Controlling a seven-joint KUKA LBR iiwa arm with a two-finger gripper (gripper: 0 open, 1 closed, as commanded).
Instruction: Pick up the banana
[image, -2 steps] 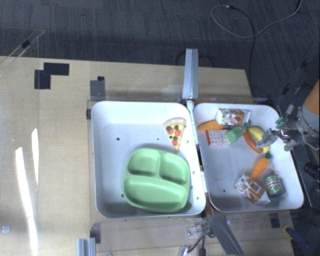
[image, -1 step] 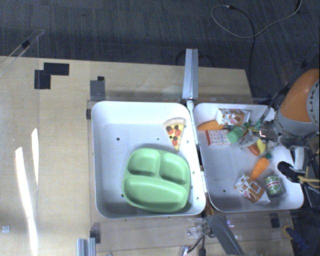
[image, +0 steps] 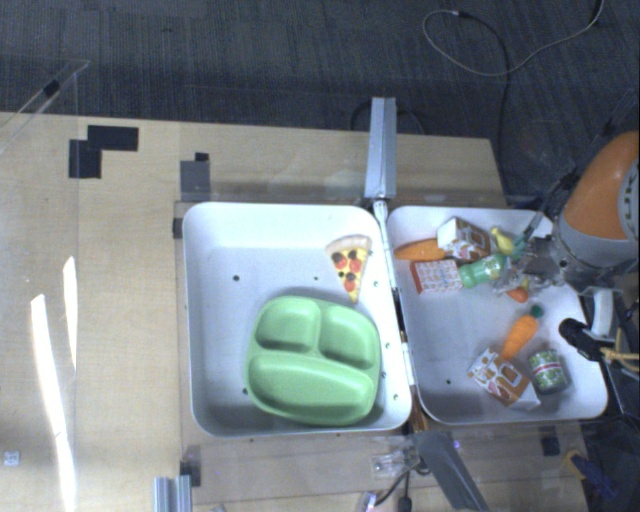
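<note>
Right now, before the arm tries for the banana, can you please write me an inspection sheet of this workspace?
Surface: wooden bench bearing two white bins, left bin and right bin.
Job's things: banana, small and yellow, near the right bin's far edge, crowded among other items.
Clutter: green divided tray and pizza slice in the left bin; two carrots, green bottle, small cartons and a can in the right bin.
Grippers: pincer over the right bin's far right part, close to the banana; finger state unclear.
Cables: black cable looping on the floor beyond the bench.
Surroundings: dark carpet.
</note>
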